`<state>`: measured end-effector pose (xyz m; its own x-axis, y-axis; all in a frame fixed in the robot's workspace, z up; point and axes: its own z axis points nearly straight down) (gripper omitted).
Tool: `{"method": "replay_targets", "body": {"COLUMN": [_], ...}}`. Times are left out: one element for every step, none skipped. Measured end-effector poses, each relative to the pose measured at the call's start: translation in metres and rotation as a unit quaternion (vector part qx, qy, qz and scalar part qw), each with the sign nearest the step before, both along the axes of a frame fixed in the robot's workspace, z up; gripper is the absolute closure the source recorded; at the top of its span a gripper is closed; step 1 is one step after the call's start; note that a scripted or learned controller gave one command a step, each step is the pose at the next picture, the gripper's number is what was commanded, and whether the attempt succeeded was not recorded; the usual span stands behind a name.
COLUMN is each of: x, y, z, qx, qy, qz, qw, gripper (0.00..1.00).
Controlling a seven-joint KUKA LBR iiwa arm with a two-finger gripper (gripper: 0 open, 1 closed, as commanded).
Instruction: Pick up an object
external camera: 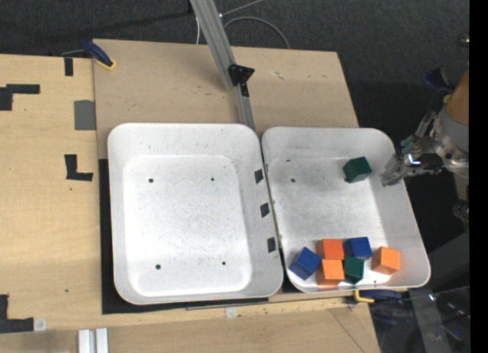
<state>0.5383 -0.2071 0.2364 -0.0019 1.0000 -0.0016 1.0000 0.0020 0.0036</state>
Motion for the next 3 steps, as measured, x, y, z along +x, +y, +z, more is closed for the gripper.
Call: {"method": "replay_targets", "body": {"x": [-0.003, -0.005, -0.005], "y": [0.059, 0.113, 0.166], "z": [0.008, -0.005, 0.005], "qx": [0.0017, 0.0015, 0.0017], "qy": [0.002, 0.003, 0.002], "qz": [0.002, 0.002, 0.003], "qw": [1.0000, 1.0000, 1.0000], "gripper": [1.00, 1.00, 1.00]}}
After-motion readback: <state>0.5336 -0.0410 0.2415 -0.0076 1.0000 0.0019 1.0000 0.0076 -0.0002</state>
